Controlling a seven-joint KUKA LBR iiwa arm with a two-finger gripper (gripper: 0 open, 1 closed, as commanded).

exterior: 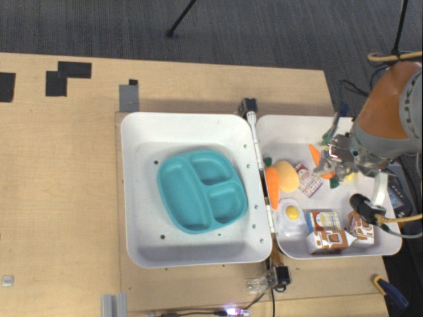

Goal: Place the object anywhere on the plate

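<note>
Pale wood worktop (pixel 66 197), two white bins: pick stage, nothing on plate (pixel 201 190) yet.
Hand (pixel 335 158) low in right bin (pixel 390 246) among carrot (pixel 271 185), cartons (pixel 328 230), packets; grip impossible to tell. Next: secure one item, carry left to plate.

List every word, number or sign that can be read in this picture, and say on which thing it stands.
No text is readable.
Brown-and-white cartons: printing too blurred to read.
Small red-and-white packet: pattern too small to read.
Teal plate: carries no marking.
</note>
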